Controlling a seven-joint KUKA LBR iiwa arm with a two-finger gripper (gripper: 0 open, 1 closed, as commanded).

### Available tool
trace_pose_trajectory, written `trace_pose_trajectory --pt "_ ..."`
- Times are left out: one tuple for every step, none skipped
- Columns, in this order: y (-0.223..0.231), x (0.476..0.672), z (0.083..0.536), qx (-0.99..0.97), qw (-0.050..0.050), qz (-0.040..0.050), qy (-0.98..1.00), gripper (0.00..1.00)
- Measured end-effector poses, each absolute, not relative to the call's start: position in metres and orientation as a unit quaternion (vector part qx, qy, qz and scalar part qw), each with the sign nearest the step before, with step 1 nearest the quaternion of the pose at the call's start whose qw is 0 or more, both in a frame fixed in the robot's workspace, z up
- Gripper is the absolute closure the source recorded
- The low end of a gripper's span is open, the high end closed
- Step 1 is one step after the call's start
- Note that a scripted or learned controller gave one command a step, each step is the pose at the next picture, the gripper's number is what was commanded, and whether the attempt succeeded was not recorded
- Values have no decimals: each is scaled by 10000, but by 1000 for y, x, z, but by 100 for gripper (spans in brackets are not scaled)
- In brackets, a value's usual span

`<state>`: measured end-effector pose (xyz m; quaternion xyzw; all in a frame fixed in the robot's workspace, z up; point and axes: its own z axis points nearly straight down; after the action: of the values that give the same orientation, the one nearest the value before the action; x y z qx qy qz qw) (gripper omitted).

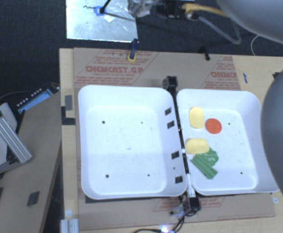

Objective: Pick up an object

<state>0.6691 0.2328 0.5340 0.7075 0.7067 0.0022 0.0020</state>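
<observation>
Four small objects lie in the right bin, far below the tool at the top of the view.

A round yellow piece [196, 117] sits nearest the tool, with an orange disc [213, 125] just beside it on the right. Further from the tool lies a second yellow piece [196, 145], and touching its lower edge is a green object [205, 163], the farthest of the four. All four are in the left half of the right bin [243, 178], close to the clips that join it to the left bin [127, 188]. Both bins rest on a cardboard sheet [112, 67] on the tabletop [30, 178]. The tool [142, 4] hangs well apart from the bins, above a shiny metal plate [83, 13]; whether it is clenched or released, I cannot tell. The grey arm [258, 6] crosses the upper right.
</observation>
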Motion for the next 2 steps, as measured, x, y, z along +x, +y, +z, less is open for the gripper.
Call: trace_pose_trajectory --pt "235 566 537 7042 -9 15 7100 100" --pt "235 507 536 7047 -6 8 7095 100"
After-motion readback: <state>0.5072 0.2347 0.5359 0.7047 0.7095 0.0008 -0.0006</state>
